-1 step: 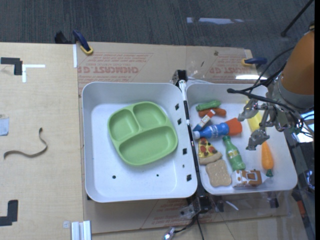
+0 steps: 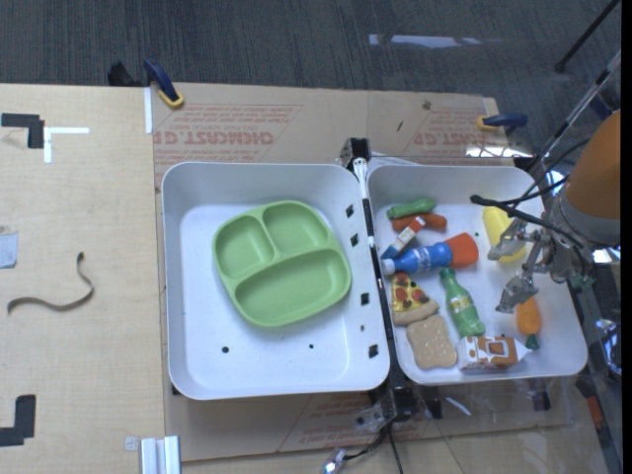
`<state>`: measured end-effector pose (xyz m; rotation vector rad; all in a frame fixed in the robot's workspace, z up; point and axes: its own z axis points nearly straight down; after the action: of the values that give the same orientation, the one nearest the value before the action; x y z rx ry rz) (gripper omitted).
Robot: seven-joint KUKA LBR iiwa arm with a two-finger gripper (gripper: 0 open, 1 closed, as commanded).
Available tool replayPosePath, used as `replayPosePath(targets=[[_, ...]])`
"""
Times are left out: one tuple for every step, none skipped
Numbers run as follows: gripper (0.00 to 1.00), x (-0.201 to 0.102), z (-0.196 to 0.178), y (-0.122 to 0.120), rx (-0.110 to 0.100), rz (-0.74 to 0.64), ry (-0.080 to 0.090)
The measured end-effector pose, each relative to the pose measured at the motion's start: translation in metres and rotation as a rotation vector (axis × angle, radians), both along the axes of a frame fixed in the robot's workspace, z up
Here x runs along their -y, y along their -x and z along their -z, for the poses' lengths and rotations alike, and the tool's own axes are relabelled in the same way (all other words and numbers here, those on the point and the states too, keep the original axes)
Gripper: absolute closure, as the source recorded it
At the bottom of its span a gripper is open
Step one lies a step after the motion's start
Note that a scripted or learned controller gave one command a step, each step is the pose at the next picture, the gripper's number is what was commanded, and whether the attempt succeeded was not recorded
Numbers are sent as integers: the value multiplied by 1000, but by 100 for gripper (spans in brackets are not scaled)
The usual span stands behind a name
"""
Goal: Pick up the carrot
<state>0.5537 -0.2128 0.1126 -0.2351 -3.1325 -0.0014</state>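
The carrot (image 2: 529,317) is a small orange piece with a green tip. It lies in the right bin (image 2: 563,363) near the right wall, towards the front. My gripper (image 2: 520,282) hangs over the right side of that bin, just above and left of the carrot, close to its top end. The carrot rests on the bin floor and I do not see it held. The grey arm with its orange band (image 2: 600,176) comes in from the right edge.
Beside the carrot lie a small carton (image 2: 491,354), a green bottle (image 2: 460,304), a bread slice (image 2: 432,344), a pizza slice (image 2: 410,297), a blue bottle (image 2: 425,259) and a yellow piece (image 2: 497,230). The left bin (image 2: 188,294) holds a green divided plate (image 2: 283,262).
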Motion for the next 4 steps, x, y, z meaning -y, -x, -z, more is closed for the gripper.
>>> replayPosePath(targets=[[0, 8, 22, 20, 1, -161, 0], [100, 6, 13, 17, 4, -166, 0], [0, 6, 13, 17, 4, -166, 0], [100, 5, 5, 15, 7, -169, 1]])
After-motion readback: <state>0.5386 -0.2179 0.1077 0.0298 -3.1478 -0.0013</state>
